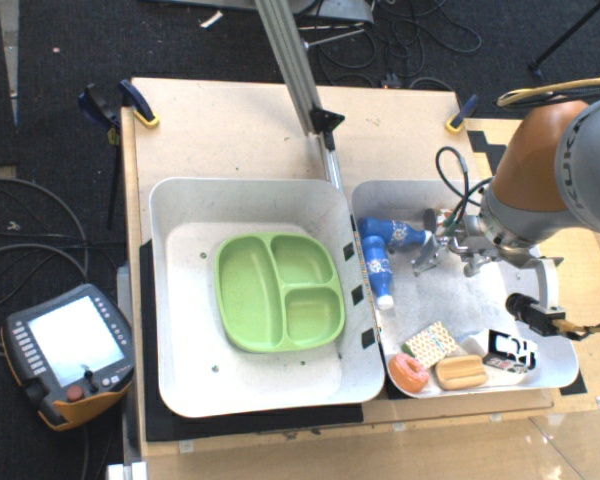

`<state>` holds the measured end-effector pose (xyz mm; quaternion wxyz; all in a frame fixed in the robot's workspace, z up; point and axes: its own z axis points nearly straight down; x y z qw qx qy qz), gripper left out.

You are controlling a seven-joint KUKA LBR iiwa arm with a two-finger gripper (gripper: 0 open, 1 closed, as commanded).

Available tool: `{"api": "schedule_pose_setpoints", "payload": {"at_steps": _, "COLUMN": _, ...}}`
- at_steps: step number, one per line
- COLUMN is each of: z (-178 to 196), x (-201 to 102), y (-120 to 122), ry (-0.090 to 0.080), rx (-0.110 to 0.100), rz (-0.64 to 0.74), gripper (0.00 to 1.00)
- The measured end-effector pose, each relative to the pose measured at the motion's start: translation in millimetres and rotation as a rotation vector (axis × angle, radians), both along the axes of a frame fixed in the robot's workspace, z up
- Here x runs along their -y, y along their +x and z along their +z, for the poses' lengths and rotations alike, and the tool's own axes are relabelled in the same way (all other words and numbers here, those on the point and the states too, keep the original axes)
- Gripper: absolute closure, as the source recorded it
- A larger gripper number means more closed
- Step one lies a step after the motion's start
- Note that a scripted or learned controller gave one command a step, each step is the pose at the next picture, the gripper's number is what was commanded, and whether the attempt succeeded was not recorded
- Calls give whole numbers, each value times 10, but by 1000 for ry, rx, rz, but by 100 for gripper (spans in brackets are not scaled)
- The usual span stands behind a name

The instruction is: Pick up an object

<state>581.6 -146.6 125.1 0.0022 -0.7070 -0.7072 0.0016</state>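
The pincer [432,256] hovers low in the right bin [500,193], its grip impossible to tell from here. Just beside it lies a blue bottle [378,258], the likeliest target; a donut [410,372] and a bun [460,371] sit nearer the camera.

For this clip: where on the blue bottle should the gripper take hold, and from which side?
Grip the blue bottle across the middle of its body, coming straight down. It lies on its side along the bin wall, so the fingers should close across its width, at its wall-side and open flanks.
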Motion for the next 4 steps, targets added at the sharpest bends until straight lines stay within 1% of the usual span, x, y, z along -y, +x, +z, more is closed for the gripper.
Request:
{"api": "schedule_pose_setpoints", "payload": {"at_steps": 1, "z": 131, "x": 5, "y": 17, "ry": -1, "rx": 6, "rz": 0, "gripper": 100}}
{"api": "schedule_pose_setpoints", "payload": {"at_steps": 2, "z": 611, "x": 83, "y": -20, "ry": -3, "rx": 11, "rz": -1, "gripper": 100}}
{"api": "schedule_pose_setpoints", "payload": {"at_steps": 3, "z": 1162, "x": -14, "y": -45, "ry": -2, "rx": 12, "rz": 3, "gripper": 100}}
{"api": "schedule_pose_setpoints", "payload": {"at_steps": 4, "z": 1693, "x": -14, "y": -29, "ry": -3, "rx": 13, "rz": 3, "gripper": 100}}
